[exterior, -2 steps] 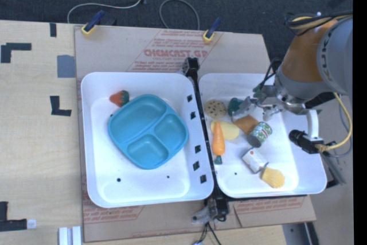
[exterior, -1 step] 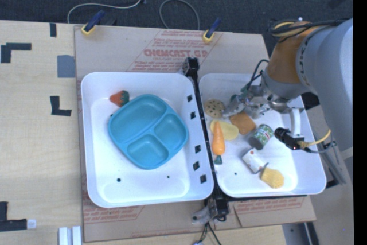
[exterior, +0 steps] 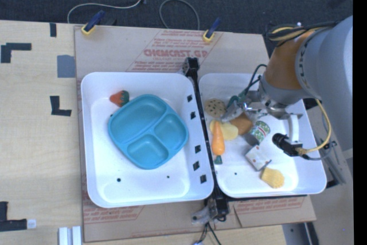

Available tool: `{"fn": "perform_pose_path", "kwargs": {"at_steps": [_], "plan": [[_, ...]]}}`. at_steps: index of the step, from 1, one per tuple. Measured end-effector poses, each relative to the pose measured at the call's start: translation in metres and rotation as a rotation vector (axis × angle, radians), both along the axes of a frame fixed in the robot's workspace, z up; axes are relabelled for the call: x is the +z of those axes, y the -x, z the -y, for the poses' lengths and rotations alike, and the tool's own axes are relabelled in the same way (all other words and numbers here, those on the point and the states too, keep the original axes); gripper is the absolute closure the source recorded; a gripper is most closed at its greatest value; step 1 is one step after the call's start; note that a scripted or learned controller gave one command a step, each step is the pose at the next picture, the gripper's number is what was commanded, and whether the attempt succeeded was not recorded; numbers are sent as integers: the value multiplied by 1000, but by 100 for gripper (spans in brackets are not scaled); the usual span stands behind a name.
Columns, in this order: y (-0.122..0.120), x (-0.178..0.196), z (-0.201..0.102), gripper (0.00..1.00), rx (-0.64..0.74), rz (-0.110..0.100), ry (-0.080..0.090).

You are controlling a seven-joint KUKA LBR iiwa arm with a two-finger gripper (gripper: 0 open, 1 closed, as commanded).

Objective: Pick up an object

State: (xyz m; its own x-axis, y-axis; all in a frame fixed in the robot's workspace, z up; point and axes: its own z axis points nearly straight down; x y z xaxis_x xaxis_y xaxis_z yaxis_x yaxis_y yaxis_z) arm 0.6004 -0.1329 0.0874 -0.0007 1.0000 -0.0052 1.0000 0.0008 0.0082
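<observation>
My gripper (exterior: 236, 106) hangs low over the middle of the right bin (exterior: 298, 186), reaching in from the right below the grey arm with its orange band (exterior: 285, 69). Right under and beside it lie a brown bread-like piece (exterior: 243, 123), a round speckled cookie (exterior: 215, 106) and a pale yellow piece (exterior: 229, 132). An orange carrot (exterior: 218, 139) lies along the bin's left wall. A green and white can (exterior: 259, 132) rests on its side just right of the brown piece. Whether the gripper touches any of them I cannot tell.
Nearer the front of the right bin are a small white box (exterior: 257, 156) and a yellow lump (exterior: 273, 178). The left bin (exterior: 97, 181) holds a blue divided tray (exterior: 148, 130) and a small red and green fruit (exterior: 119, 98). A black divider (exterior: 198, 123) separates the bins.
</observation>
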Motion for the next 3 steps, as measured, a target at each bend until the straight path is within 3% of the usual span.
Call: {"fn": "perform_pose_path", "kwargs": {"at_steps": [2,3], "plan": [[-67,-2,-18,0,4,-18,-2],[-50,-1,-20,0,0,-5,-3]]}}
